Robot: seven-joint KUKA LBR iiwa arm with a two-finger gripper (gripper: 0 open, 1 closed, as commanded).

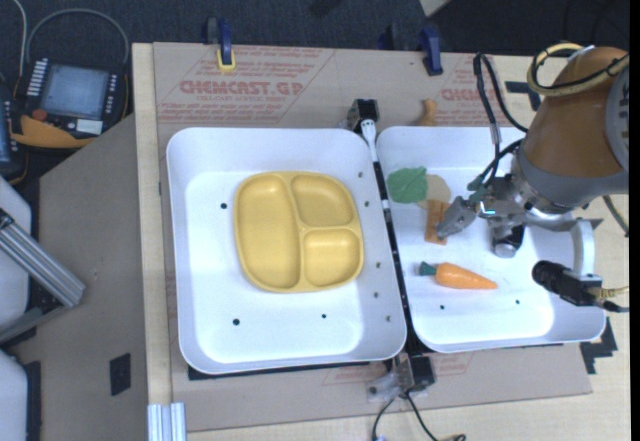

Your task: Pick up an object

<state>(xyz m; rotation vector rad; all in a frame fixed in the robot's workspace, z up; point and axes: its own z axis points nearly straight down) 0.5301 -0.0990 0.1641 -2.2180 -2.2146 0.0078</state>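
**A:** Where was the gripper (456, 217)?

**B:** Low in the right bin (480, 334), its dark tip just beside a small tan block (437, 219) that stood upright (possibly touching it; I could not tell). I also could not tell whether it was apart or together, and nothing showed between its fingers.

**A:** And around it?

**B:** Three loose objects in that bin, counted: the tan block, one green leaf-shaped piece (407, 184) just above the block, and one toy carrot (460, 276) lying flat below, orange with a green stub pointing left, apart from the gripper.

**A:** Further out?

**B:** One arm (570, 144) came in from the right, its orange band above the wrist. The left bin (200, 319) held one yellow plate (298, 229) with three compartments. Two white bins in all, side by side on a cardboard sheet (300, 79), with two blue clamps (222, 37) on its far edge.
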